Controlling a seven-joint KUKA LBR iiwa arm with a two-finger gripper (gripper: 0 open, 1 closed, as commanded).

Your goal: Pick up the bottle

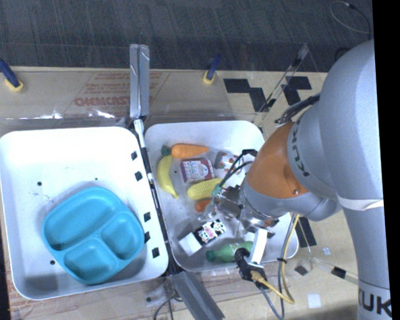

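Note:
A green bottle (227, 253) lies on its side against the near wall of the right bin (163, 192). The grey arm with its orange band (276, 171) leans over that bin from the right. My gripper (220, 212) hangs low in the middle of the bin, just above and beyond the bottle, close to a small black-and-white patterned item (208, 232). The wrist body hides much of what is under it.
In the right bin lie a banana (165, 176), a carrot (189, 150), a corn cob (203, 188), a red packet (196, 169) and a white block (188, 243). The left bin (18, 167) holds a blue divided tray (93, 233). Cables (279, 290) trail off the front edge.

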